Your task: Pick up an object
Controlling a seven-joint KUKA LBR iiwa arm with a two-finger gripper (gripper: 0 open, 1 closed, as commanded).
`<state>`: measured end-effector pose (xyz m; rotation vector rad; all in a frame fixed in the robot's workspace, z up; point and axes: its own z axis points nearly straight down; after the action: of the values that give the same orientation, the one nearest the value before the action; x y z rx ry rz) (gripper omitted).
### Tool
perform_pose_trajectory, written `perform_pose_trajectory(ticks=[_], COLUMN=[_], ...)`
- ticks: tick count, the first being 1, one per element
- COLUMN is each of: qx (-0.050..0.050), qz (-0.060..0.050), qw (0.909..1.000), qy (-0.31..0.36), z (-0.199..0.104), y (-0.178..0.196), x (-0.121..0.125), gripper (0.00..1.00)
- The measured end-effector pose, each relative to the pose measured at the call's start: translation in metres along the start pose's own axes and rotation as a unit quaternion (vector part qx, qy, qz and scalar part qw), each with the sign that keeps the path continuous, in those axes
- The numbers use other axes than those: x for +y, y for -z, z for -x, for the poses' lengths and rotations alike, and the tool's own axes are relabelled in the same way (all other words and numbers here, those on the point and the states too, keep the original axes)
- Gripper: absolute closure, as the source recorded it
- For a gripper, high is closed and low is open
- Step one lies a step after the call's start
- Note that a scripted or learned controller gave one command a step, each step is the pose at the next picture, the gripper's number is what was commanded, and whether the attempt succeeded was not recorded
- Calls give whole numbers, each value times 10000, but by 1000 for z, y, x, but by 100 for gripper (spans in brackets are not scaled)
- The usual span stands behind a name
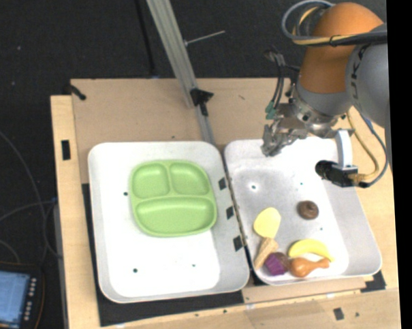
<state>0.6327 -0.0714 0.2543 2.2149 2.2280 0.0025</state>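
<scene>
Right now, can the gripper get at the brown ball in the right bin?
Probably yes. The gripper hangs over the far end of the right bin, and the brown ball lies by itself on bare floor, apart from the other toys.

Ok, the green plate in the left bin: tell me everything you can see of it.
The green plate is a light-green divided tray with rounded corners, plastic by its look. It has three compartments: two smaller ones along its far side and one long one along its near side, set apart by raised ridges. Nothing lies in any of them. It rests flat on the floor of the left bin, in that bin's far half, slightly turned against the bin's edges. Only the bin floor touches it; the gripper is over the right bin.
</scene>
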Motion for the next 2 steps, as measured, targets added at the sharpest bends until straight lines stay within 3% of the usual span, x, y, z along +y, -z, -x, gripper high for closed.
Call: perform_pose_trajectory(ticks=[2], qx=[-2], qz=[-14], qw=[10000], qy=[-1], z=[-94], y=[-22], x=[-51], gripper=[100])
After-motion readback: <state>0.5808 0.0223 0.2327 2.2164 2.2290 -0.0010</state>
